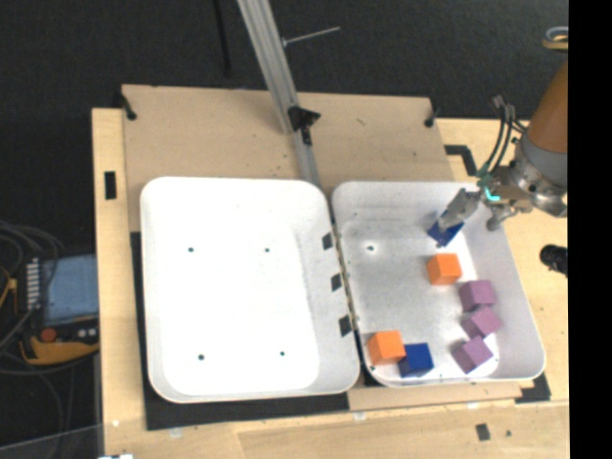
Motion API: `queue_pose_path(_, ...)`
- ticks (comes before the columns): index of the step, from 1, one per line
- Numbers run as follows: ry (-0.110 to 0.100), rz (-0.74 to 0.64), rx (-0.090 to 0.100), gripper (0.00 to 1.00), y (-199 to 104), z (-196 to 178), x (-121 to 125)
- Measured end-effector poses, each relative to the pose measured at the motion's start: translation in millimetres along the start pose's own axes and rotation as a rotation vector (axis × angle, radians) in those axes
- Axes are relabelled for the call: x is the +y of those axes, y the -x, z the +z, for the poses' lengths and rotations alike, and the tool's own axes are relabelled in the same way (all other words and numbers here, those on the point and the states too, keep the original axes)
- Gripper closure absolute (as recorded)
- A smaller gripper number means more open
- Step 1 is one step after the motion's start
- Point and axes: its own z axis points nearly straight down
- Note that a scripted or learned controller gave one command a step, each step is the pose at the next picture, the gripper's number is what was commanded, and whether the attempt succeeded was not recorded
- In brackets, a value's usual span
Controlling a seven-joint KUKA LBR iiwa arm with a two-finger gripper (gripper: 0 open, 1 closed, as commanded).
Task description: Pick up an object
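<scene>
1. Blue block (445,230) is the object nearest my tool: it sits tilted in the upper part of the right bin (382,220), just under the tip of a grey finger.
2. From the left, I see the left white bin (239,285) lying beside the right one, the two touching along their inner edges.
3. Along the right bin's front wall sit an orange cube (386,346) and a second blue cube (416,360), touching.
4. Another orange cube (444,269) lies just below the tilted blue block.
5. Three purple cubes (476,295) line the bin's right side.
6. My gripper (475,208) hangs above the bin's upper right corner; its fingers look spread, and I cannot tell whether they pinch the block.
</scene>
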Motion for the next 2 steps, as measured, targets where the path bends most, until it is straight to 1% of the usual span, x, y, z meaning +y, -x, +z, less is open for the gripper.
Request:
queue_pose_path(1, -0.004, 0.005, -0.001, 0.00, 8, 60, 2)
queue_pose_path(2, -0.005, 0.001, 0.001, 0.00, 1, 120, 2)
